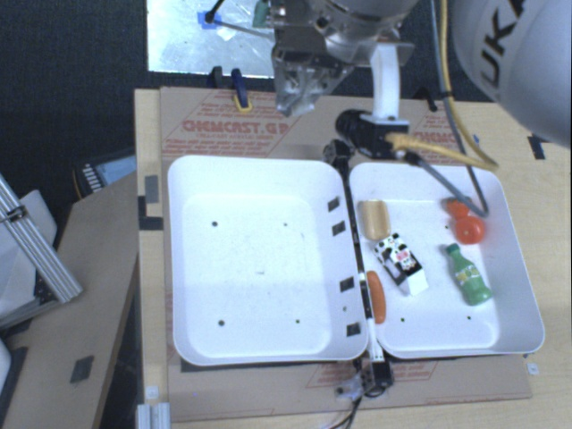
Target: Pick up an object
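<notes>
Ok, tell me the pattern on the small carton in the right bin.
White carton with black cow-like patches, camera view.

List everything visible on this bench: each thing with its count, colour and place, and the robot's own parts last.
bins: 2, white, side by side on the bench
tan block: 1, tan, right bin, upper left
cow-patterned carton: 1, black and white, right bin, centre
green bottle: 1, green with a yellow label, lying in the right bin, right side
red-orange round toys: 2, red-orange, right bin, upper right, close together
orange sausage-shaped toy: 1, orange, right bin, along its left wall
cardboard sheet: 1, brown with red print, under the bins
arm: 1, grey with an orange band, upper right
end effector: 1, metallic grey, above the far edge of the left bin
</notes>
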`<state>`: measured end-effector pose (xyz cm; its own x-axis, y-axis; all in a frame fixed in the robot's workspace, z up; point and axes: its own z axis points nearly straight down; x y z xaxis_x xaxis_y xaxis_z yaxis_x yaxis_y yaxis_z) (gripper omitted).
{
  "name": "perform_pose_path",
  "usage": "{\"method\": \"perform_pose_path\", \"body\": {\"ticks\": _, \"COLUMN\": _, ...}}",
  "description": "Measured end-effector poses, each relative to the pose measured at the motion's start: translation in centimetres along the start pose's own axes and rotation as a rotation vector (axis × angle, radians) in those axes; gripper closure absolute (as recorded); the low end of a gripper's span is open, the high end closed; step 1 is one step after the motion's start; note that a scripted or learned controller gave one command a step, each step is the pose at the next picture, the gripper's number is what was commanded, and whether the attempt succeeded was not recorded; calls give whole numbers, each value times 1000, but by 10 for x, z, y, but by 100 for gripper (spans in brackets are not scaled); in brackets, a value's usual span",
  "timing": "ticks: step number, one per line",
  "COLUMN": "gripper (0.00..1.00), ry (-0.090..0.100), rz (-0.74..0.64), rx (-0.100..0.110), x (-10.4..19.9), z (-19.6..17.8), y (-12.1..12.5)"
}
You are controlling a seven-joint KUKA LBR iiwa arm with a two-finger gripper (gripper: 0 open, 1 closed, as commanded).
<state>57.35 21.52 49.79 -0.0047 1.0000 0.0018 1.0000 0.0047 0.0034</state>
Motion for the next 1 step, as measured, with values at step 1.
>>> {"method": "perform_pose_path", "body": {"ticks": 1, "gripper": 100, "ry": 1, "rz": -2, "rx": -1, "x": 0, "z": -11, "y": 0}}
